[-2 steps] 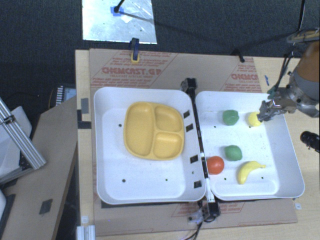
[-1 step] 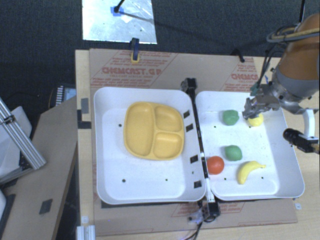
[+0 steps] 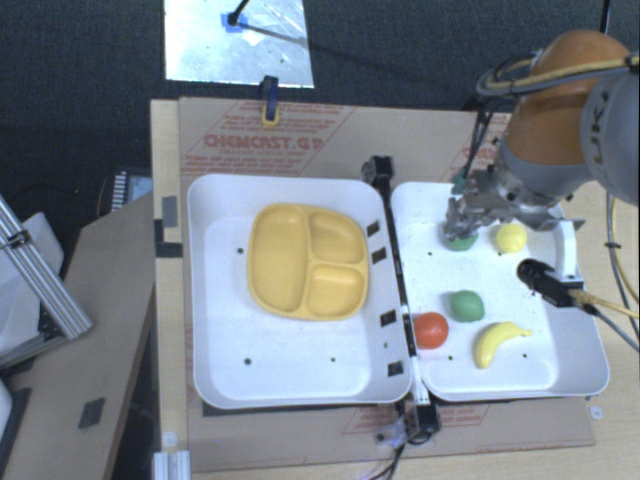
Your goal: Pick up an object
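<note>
Banana (image 3: 498, 342) well below claw (image 3: 461, 225); claw over green object (image 3: 459, 240), grip state unclear

Even, bright overhead light, glare on the foil sheet (image 3: 238, 26); soft focus, perhaps slightly grainy

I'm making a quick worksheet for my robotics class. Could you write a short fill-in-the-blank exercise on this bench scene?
1. The yellow divided tray lies in the ____ bin.
2. The banana lies in the right bin, and its colour is ____.
3. Between the red ball and the banana lies a ____ ball.
4. The tool is over the ____ bin.

Missing words: left; yellow; green; right
</note>
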